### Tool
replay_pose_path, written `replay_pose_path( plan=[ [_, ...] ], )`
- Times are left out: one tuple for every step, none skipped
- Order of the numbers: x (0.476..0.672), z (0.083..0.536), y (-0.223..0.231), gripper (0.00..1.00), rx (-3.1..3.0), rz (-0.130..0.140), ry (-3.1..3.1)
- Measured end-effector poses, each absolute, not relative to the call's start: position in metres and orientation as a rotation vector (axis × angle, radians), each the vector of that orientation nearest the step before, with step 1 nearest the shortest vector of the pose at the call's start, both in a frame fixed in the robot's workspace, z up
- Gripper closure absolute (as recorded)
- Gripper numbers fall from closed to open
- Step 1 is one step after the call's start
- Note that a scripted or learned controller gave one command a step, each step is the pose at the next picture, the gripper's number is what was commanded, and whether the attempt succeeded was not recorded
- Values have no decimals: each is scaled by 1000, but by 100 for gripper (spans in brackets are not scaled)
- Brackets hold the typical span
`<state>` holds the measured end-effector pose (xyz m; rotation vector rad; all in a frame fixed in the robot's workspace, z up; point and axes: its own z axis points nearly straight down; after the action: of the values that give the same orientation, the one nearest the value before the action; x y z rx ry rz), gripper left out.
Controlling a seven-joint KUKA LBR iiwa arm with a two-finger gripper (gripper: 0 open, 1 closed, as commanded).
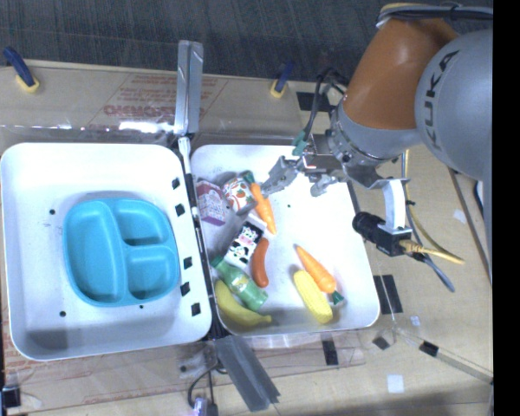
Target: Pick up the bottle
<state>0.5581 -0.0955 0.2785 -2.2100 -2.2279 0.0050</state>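
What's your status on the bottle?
Gripper open, over right bin, holding nothing. Green bottle lying near bin's left wall, untouched. Banana and sausage pressed against it.

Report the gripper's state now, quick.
Gripper: open, holding nothing, above the upper part of the right bin; the bottle lies apart near the bin's lower left.

arm (pixel 433 68) enters from the right, grey links with the orange band uppermost in view; wrist bent down and angled left; gripper (pixel 296 175) sits low at the end of the wrist, fingers (pixel 277 177) spread apart and pointing left-down; nothing between them
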Motion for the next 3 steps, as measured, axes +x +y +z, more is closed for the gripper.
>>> replay_pose_path(
  plan=[
    [498, 192, -63, 0, -2128, 5, -2306],
    [476, 200, 5, 0, -2160, 5, -2276],
    [524, 190, 6, 0, -2195, 6, -2244]
  ],
)
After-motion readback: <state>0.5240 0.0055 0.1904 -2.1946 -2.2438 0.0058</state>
